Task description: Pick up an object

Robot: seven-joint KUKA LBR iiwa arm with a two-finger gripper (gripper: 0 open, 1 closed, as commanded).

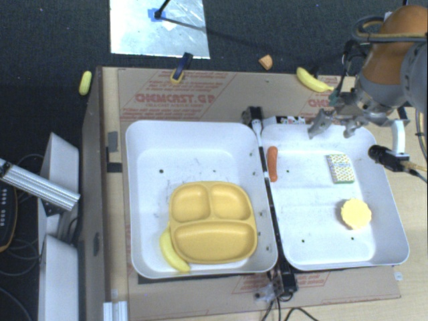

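Two white bins are seen side by side on a cardboard-covered desk (200, 89), above dark carpet.

The hand (332, 124) is held over the far edge of the right bin (388, 239), its two fingers spread apart and nothing between them. In that bin, a patterned sponge (341, 168) and a round yellow object (355, 213) are seen near the right wall, and an orange carrot (272, 162) lies along the left wall. In the left bin (144, 179), a yellow divided tray (212, 221) is placed, with a banana (172, 253) touching its near left corner. A second banana (311, 80) rests on the desk behind the bins. A shiny sheet (157, 19) lies on the carpet (47, 39) beyond.
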